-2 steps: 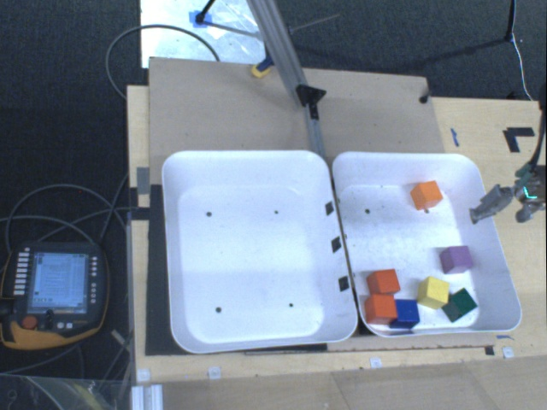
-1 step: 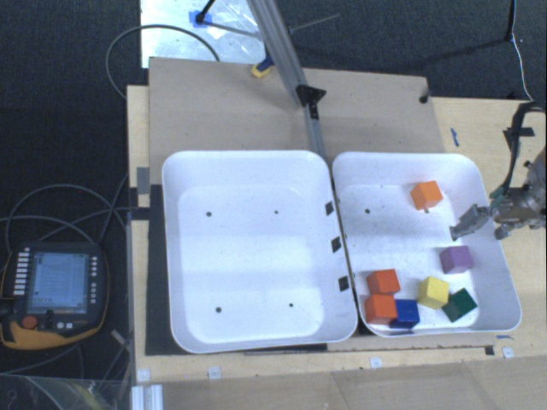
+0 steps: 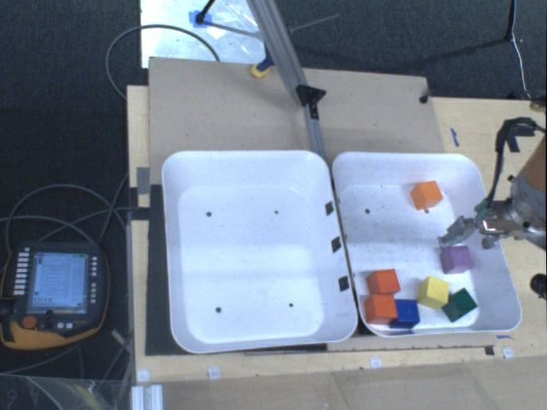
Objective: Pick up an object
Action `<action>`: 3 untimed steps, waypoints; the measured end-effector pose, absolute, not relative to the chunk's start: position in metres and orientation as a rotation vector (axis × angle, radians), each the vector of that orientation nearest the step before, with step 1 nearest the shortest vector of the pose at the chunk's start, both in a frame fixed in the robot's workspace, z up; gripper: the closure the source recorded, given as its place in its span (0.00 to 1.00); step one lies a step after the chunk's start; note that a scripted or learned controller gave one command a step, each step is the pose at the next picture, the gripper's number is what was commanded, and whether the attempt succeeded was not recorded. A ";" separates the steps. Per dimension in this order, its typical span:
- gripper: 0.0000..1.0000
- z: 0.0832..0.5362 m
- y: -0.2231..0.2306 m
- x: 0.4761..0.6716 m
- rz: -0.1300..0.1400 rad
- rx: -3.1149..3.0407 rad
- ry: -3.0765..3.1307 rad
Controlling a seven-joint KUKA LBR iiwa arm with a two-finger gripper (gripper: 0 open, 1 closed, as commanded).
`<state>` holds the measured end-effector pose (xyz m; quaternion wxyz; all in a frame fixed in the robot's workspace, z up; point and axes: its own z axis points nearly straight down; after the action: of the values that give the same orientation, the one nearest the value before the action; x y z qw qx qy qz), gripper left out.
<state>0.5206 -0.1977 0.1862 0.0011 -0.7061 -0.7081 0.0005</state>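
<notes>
Currently: approach step. Hand [image 3: 459, 231] low in right bin [image 3: 491, 178], just above purple block [image 3: 456, 259]; finger spread cannot be told, nothing seen held. Next move, by judgement: centre over the block, descend, close. Other blocks near front wall.

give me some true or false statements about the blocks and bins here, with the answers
1. All the blocks lie in the right bin. True.
2. The purple block sits in the left bin. False: it is in the right bin, just below the gripper.
3. Two orange blocks sit close together near the right bin's front edge. True.
4. The yellow block lies alone at the back of the right bin. False: it is near the front, between the blue block and the green block; the lone orange block is at the back.
5. The green block is stacked on the purple one. False: it rests on the bin floor, apart from it.
</notes>
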 end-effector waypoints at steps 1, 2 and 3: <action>0.00 0.145 -0.199 0.522 0.001 -2.218 -2.223; 1.00 0.158 -0.200 0.523 -0.003 -2.219 -2.229; 1.00 0.212 -0.206 0.534 -0.005 -2.221 -2.233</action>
<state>0.5343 -0.2056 0.2121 -0.0040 -0.7053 -0.7089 -0.0015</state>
